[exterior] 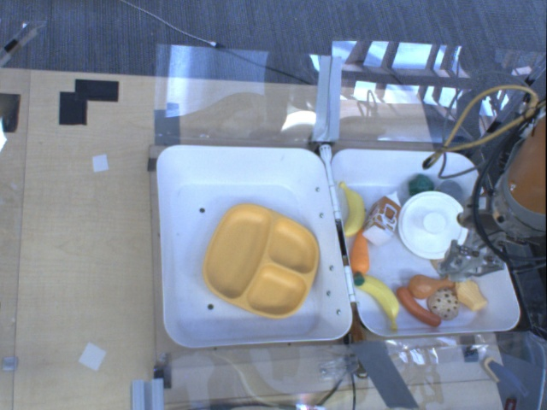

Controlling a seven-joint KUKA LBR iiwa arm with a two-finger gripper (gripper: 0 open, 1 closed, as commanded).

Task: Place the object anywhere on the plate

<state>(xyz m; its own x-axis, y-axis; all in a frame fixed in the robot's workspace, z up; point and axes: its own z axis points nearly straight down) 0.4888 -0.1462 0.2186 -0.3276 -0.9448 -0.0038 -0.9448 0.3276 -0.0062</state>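
**Over the right bin, gripper low among the toy food**

On my screen the gripper (466,261) sits low in the right bin (504,314), a cluster of grey metal at the bin's right side, just below a round white lid-like disc (432,223). I cannot tell how its fingers stand; they blur into the metalwork, and I see nothing held between them.

Just beneath it lies a huddle of smooth plastic food: a pale yellow wedge (471,295), a round speckled cookie (442,303), and a glossy orange-red sausage shape (417,301) curving under them. Which of these is the task's object I cannot say.

Along the bin's left wall I see a curved yellow banana (352,208), a tapered orange carrot (361,253), and a second banana (381,297) lower down. A small brown-and-white carton (384,219) lies beside the disc, with a dark green lump (420,184) above it.

In the left bin (184,229) rests the plate (261,260), a matte mustard-yellow tray with rounded corners and three shallow compartments, turned slightly askew. Both bins are glossy white with soft, rounded rims, set on a pale wood-grain table (77,254).
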